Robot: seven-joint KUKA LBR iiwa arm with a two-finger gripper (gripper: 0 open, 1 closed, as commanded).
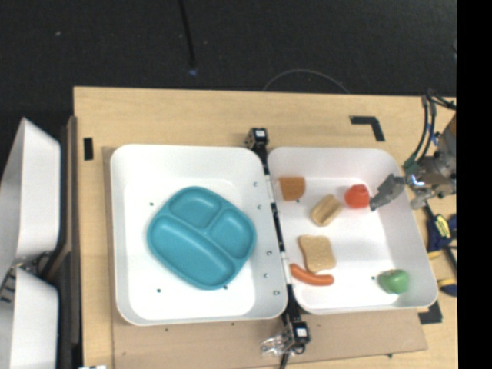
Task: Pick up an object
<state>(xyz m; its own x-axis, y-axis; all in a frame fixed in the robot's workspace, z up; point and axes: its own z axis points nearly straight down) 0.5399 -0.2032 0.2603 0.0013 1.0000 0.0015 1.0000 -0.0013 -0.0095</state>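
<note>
The right bin (361, 164) holds several food toys. A red tomato (356, 197) lies near its right side, with a tan bread roll (325, 210) to its left and a brown square piece (291, 187) further left. A toast slice (317, 253) and an orange-red sausage (311, 277) lie near the front. A green fruit (394, 281) sits in the front right corner. My gripper (386, 191) reaches in over the bin's right wall, just right of the tomato and close to it. Nothing shows in its grasp.
The left bin (138, 298) bears a teal divided plate (201, 237). A metal clamp (257, 137) joins the bins at the back and another clamp (286, 343) at the front. Cables and blue-yellow tools (440, 233) lie on the bench at right.
</note>
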